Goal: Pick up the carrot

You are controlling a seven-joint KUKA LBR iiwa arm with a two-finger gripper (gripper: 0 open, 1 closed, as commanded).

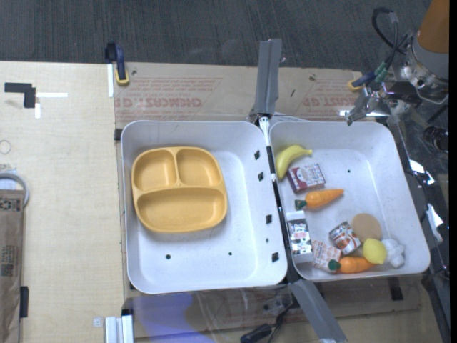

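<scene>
Dark grey carpeted floor (214, 13) runs across the top, behind the pale wooden bench (57, 191). On the bench, a sheet of brown cardboard (193, 91) printed with red lettering lies against the floor's edge. In front of the cardboard sit two shallow white bins, the left bin (143, 263) and the right bin (371, 156), touching along a grey metal divider bar (268, 70). Left of the cardboard, black tape marks (21, 91) and a white strip (53, 95) show. Light is even and soft.

carrot (323, 198) | orange, green stem end | lying flat | right bin, mid-left
</scene>
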